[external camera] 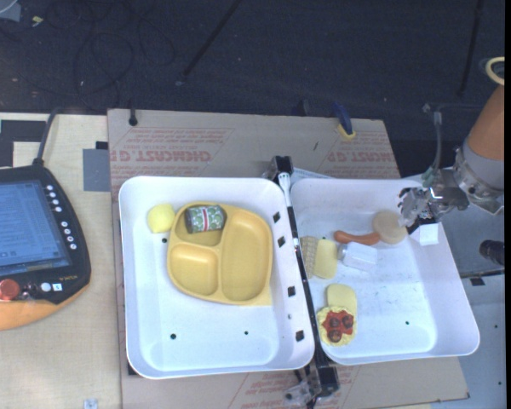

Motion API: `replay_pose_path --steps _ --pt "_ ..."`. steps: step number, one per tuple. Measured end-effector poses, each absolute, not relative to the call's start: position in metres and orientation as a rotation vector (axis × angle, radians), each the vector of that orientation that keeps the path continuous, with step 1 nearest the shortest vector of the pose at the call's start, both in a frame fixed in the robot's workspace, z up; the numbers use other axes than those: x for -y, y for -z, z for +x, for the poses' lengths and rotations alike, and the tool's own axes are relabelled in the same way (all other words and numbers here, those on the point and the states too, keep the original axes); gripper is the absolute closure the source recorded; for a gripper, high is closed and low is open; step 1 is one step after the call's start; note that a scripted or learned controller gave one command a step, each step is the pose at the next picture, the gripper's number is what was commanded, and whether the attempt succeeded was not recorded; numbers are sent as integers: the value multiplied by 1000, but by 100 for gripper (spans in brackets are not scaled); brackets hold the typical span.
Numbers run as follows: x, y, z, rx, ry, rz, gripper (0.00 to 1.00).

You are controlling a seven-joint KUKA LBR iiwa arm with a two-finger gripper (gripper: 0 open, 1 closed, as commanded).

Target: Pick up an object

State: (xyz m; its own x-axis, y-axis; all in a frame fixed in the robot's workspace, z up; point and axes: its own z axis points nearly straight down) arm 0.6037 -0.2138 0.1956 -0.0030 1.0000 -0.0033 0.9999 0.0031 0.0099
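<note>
The approach step was judged to be in hand; the gripper (419,203) was seen at the right bin's (447,313) far right edge, nothing visibly held, and whether it stood apart or together could not be told; a tan disc (389,227) lay just beside it, touching an orange carrot-like piece (356,238); a descent over one of these was judged needed next; mirrored print on the cardboard (238,143) could not be read with confidence; the small can's (204,219) label was too small to read.

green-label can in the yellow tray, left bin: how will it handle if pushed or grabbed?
The can seems to lie on its side in a compartment of the yellow tray, so it probably rolls when nudged. It looks rigid, likely slippery. The tray walls may block the fingers.
</note>
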Motion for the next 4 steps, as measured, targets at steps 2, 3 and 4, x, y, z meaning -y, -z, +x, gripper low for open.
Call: replay_pose_path --steps 2,3,4 --pt "148 -204 572 -2222 6 2230 100" --pt "148 -204 574 -2221 3 2225 0" --pt "149 -142 646 -2227 2 2218 0"
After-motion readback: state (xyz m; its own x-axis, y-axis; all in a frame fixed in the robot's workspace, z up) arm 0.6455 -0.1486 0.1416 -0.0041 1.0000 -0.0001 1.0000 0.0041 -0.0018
